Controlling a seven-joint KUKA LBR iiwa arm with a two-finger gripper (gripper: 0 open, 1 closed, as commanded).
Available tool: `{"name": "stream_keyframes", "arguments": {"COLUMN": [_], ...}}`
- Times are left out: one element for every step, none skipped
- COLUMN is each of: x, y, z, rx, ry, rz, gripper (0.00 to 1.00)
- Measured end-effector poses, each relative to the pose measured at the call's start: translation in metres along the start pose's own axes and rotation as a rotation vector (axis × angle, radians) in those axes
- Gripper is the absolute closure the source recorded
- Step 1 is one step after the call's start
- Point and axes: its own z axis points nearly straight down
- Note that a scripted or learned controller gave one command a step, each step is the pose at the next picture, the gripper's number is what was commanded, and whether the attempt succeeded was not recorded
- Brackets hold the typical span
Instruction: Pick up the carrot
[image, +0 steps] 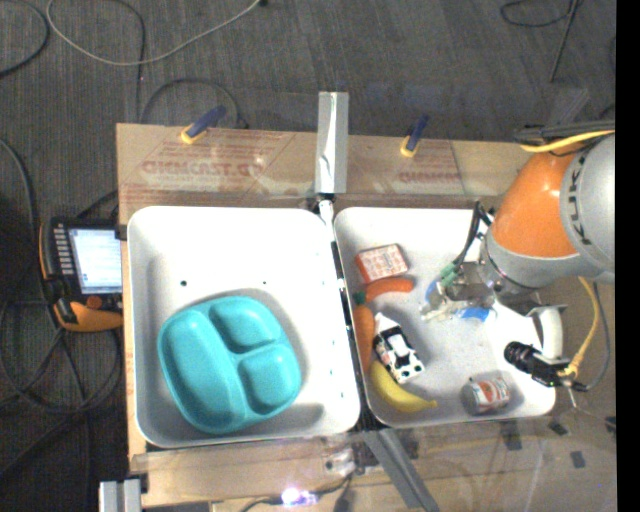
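Bench with two white bins, and the gripper (452, 292) hangs low in the right bin (440, 222), can't tell its state, while the carrot (364, 327) lies untouched off to its left, so nothing's picked yet.

The arm (560, 215) hides the fingers and runs off the right edge.

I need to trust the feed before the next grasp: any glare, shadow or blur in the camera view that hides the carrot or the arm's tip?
Camera view: even, soft light, mild blur overall; the carrot by the right bin's left wall is readable, its lower end hidden by a black-and-white toy; the gripper is small and cluttered; a glare spot sits at the bottom edge.
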Motion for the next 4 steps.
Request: {"name": "stream_keyframes", "arguments": {"x": [0.030,0.049,0.027,0.059], "y": [-0.048,-0.049,-0.052,-0.049], "z": [-0.070,-0.125,-0.015,-0.045], "rx": [-0.002,-0.005,-0.001,-0.002], "ry": [-0.003,-0.004,-0.003,-0.002], "rz": [0.115,0.249,0.482,0.454], "gripper": [1.00,1.00,1.00,1.00]}}
